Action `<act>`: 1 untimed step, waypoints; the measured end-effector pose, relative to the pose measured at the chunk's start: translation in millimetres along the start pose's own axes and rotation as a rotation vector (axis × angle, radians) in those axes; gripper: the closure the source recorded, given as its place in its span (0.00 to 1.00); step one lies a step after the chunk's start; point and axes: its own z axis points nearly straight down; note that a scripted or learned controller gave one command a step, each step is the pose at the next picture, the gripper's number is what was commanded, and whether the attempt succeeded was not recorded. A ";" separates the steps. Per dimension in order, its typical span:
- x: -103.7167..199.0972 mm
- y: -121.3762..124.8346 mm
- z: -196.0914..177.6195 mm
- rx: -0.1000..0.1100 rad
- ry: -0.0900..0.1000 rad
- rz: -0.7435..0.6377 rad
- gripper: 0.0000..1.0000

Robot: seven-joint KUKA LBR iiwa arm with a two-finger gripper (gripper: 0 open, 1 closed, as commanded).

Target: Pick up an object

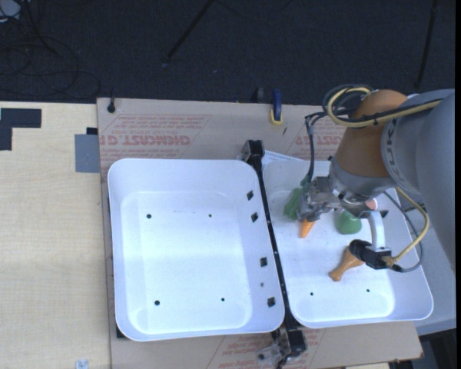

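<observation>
My gripper (316,206) hangs low over the upper middle of the right bin (369,306). A small orange cone-shaped piece (306,227) sits directly under its tip, and I cannot tell whether the two touch. A green object (294,202) lies just left of the gripper, near the divider between the bins. A second, rounder green object (347,223) is on the gripper's right. A tan, peg-like object (341,269) rests on the bin floor further toward the front.
The left bin (127,206) is beside the right one, with a black clip strip (263,229) between them. Both stand on a cardboard sheet (161,133) on the wooden bench. The arm's grey body covers the right bin's far right corner.
</observation>
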 end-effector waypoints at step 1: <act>-79.0 -57.8 -116.6 0.008 0.000 0.005 1.00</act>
